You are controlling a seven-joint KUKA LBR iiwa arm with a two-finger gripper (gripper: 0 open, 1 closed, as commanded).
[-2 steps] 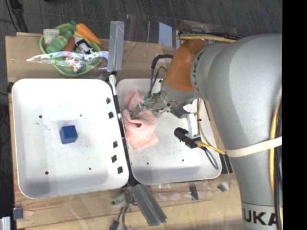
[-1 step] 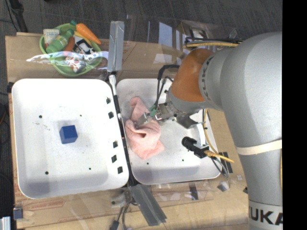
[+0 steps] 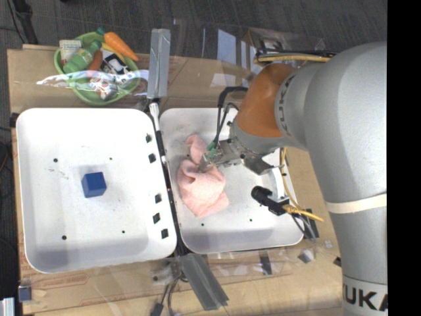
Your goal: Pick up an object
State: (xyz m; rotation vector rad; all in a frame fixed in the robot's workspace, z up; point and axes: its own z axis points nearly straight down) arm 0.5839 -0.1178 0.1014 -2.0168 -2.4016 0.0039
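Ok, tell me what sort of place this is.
Most likely a robotics lab's grasping test bench: a KUKA arm reaching over two white bins, with a pink cloth and a blue cube as test objects, on a cardboard-covered bench.

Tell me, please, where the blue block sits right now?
The blue block lies in the left bin, left of its middle, far from the pink cloth in the right bin.

Two bins sit side by side on the tabletop [image 3: 26, 64]. The left bin [image 3: 39, 196] holds a cube [image 3: 94, 184]; the right bin [image 3: 243, 239] holds a cloth [image 3: 202, 184], the end effector [image 3: 213, 158] at its upper edge. A bowl [image 3: 99, 92] sits behind the left bin.
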